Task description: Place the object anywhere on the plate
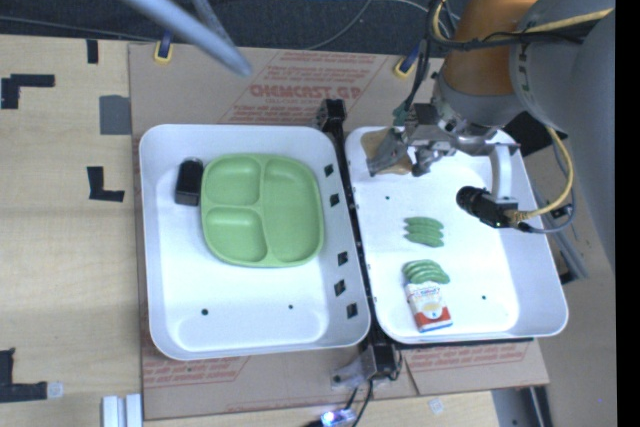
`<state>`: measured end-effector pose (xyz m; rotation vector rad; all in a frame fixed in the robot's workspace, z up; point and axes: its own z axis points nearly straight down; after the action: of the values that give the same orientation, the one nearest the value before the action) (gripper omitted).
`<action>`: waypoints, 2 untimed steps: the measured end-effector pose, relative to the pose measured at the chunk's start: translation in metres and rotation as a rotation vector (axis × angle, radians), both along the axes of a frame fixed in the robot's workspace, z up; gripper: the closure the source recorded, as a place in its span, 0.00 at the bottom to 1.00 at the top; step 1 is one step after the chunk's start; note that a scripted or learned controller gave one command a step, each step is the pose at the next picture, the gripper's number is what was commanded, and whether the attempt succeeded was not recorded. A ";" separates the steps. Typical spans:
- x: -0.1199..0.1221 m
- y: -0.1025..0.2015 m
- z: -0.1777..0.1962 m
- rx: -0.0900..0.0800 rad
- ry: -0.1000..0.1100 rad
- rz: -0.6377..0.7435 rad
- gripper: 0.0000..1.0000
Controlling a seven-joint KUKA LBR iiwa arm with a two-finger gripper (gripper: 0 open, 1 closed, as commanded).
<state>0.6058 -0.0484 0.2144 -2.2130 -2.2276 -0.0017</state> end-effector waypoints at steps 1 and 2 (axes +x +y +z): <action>0.002 0.061 0.010 0.000 0.001 0.001 1.00; 0.007 0.122 0.001 -0.001 0.002 0.001 1.00</action>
<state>0.6129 0.0731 0.2159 -2.2116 -2.2278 0.0013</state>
